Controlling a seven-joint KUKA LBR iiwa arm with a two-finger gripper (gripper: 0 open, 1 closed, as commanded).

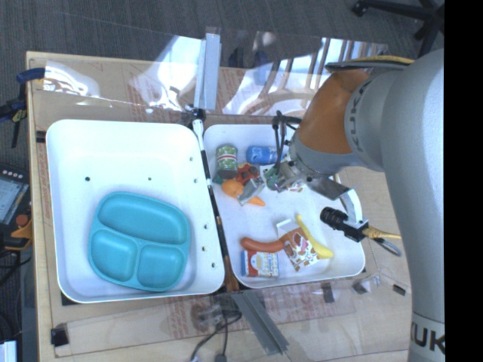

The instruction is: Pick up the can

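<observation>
The grey arm (392,119) is covering the right bin's (351,266) far right corner, its gripper (283,178) too blurred to read; beside it, a blue item (260,155) is lying partly hidden.

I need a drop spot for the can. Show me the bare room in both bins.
The left bin has bare floor along its back and left sides, around the blue divided plate. The right bin is crowded: the can, the blue item and the gripper at the back, the sausage and packets in front. A bare strip lies between.
</observation>
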